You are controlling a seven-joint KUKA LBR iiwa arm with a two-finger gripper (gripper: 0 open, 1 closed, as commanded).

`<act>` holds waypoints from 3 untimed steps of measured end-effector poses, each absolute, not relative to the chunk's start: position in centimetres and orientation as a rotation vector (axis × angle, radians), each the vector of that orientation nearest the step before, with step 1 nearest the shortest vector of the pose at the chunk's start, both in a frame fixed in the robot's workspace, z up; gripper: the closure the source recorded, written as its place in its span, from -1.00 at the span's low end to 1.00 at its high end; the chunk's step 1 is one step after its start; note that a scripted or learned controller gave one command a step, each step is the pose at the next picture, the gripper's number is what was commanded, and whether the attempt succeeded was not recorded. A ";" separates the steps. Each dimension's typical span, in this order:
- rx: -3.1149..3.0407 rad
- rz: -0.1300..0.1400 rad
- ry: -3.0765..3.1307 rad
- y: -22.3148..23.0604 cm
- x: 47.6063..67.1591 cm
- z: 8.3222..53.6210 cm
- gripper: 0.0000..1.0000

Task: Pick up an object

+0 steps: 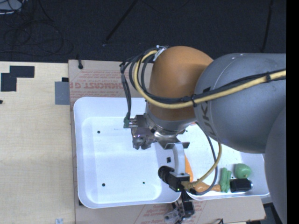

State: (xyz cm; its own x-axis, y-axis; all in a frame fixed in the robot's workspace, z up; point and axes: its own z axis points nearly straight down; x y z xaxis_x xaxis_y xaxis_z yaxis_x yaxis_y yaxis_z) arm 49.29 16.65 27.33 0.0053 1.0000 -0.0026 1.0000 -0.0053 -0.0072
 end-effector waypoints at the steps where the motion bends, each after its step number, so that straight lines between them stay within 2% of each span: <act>1: -2.223 0.021 -2.213 13.2 53.5 15.7 1.00; 2: -2.224 0.013 -2.211 13.3 53.5 17.3 1.00; 3: -2.227 0.018 -2.205 13.2 53.5 18.2 1.00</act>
State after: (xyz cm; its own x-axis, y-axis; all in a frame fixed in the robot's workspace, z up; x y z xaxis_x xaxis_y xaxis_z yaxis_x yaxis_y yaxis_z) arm 53.53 13.20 18.21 0.0100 0.9999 -0.0026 0.9999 -0.0101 -0.0135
